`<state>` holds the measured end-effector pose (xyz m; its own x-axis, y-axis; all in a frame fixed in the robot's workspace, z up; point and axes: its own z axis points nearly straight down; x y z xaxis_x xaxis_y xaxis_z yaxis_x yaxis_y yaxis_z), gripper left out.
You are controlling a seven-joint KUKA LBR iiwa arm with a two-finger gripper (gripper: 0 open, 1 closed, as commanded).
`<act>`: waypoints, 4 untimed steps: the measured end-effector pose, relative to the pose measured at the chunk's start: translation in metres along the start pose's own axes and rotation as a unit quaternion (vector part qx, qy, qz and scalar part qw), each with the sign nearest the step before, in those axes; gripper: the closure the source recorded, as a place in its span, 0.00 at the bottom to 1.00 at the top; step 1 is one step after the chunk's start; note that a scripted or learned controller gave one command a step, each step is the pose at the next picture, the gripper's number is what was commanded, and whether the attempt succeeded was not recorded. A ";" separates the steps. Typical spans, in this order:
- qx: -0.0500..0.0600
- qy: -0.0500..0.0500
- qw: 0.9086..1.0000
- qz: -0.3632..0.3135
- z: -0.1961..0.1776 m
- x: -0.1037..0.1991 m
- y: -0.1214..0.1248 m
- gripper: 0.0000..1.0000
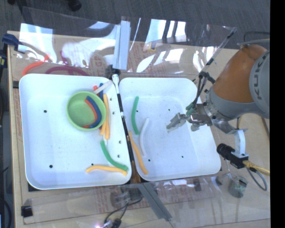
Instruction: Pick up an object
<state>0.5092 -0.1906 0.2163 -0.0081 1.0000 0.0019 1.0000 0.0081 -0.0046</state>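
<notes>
Inside, left bin (38,127) holds green bowl (86,110) and strips.

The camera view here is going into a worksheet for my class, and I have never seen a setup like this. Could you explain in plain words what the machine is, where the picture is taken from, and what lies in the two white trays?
One fixed camera looks down at a slant on a bench. The machine is a robot arm, grey and orange, reaching in from the right. At its end is the gripper, its grasping part, hanging over the right bin; nothing is seen between its fingers. That bin holds a green strip, a white strip and an orange strip. The left bin holds a green bowl with coloured pieces inside, plus orange and green strips beside and below it.
</notes>
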 end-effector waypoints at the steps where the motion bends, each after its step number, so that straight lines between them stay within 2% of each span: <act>1: -0.001 0.000 1.000 0.019 -0.046 0.076 0.060 0.00; 2: 0.000 -0.001 0.997 0.078 0.101 0.086 0.141 0.00; 3: -0.002 0.000 0.998 0.060 0.123 0.038 0.149 0.00; 4: -0.003 -0.005 0.998 0.056 0.122 0.085 0.148 0.00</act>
<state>0.6563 -0.1043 0.0934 0.1038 0.9946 -0.0091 0.9946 -0.1038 0.0012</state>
